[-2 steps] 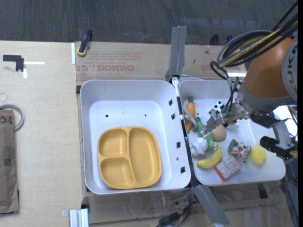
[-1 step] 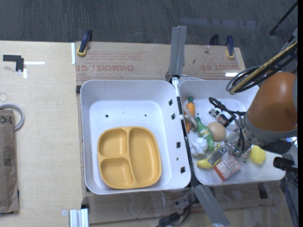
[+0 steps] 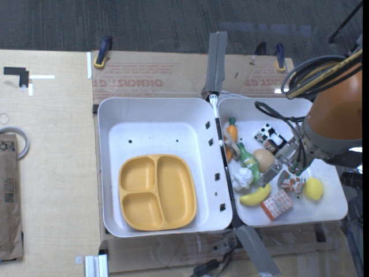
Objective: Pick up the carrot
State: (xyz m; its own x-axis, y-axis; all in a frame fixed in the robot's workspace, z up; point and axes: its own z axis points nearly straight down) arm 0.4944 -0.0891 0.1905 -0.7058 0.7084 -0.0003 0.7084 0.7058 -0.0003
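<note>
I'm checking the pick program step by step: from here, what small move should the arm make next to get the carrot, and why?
Probably shift the gripper toward the bin's upper-left corner. It hangs near the banana and lemon, while the carrot lies apart, by the wall next to the left bin, beside the green bottle.

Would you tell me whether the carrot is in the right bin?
Yes: the carrot lies inside the right bin, near its left wall.

Two white bins (image 3: 155, 111): smooth plastic, slight sheen. Yellow divided plate (image 3: 157, 191): matt plastic. Carrot (image 3: 232, 132), banana (image 3: 255, 196), lemon (image 3: 313, 188): glossy plastic look. Bench top (image 3: 46, 154): pale wood grain. Backing sheet (image 3: 155, 74): brown cardboard, printed. Arm's orange band (image 3: 340, 105): smooth, glossy. Paper bag (image 3: 10, 201): brown, matt.
</note>
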